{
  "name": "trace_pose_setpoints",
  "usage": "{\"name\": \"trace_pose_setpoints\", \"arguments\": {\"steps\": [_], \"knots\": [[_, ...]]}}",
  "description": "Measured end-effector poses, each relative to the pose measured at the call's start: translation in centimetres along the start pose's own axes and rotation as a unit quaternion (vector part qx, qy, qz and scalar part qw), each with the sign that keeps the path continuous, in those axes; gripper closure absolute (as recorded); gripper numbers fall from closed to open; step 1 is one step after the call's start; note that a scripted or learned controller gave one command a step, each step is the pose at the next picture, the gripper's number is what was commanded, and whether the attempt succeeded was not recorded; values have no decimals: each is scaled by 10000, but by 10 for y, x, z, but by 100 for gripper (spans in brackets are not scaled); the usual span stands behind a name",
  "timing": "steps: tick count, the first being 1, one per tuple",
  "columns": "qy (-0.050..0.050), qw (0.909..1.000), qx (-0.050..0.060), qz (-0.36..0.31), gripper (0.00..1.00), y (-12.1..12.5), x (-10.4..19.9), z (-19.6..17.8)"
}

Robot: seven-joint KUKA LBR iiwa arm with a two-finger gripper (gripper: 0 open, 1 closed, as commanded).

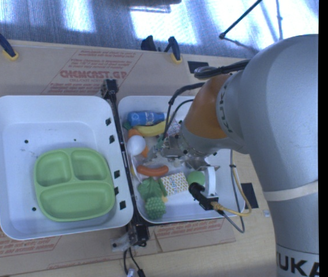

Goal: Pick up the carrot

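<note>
Arm (279, 131) over right bin; carrot (153, 170) just left of tool (182, 157) (touching unclear).

Fixed overhead cam, looking down at a slant on both white bins: left bin (14, 154), right bin (181, 212). Fairly close in. Arm (279, 126) reaching in from the right.
</note>
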State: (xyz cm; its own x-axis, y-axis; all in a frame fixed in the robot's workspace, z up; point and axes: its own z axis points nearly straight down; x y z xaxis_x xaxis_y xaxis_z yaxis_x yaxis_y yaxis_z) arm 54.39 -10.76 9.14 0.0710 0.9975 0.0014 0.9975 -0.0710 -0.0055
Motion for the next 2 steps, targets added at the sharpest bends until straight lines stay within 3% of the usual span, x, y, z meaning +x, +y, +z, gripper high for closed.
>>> {"name": "trace_pose_setpoints", "arguments": {"steps": [1, 2], "knots": [[8, 10000, 14, -19, 100, 0, 0, -10], [8, 10000, 14, -20, 0, 0, 0, -10]]}}
